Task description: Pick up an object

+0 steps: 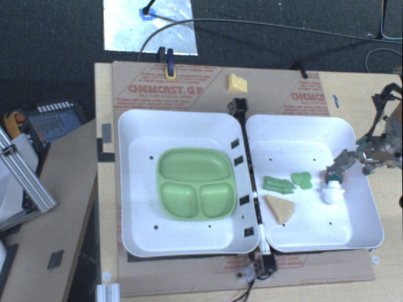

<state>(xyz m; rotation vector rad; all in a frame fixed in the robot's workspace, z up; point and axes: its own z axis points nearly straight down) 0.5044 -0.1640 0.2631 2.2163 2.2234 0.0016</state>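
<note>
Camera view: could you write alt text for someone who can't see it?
A robot gripper hovers over the right bin, just above a small white object, beside green pieces and a tan wedge. The left bin holds a green divided tray.

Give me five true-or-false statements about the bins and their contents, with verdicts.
1. The green tray lies in the left bin. True.
2. The tray has three compartments. True.
3. The tan wedge lies in the left bin. False: it lies in the right bin, near its front left.
4. The end effector hangs over the left bin. False: it is over the right bin, just above a small white object.
5. A yellow block sits on the board behind the bins, outside both. True.
</note>
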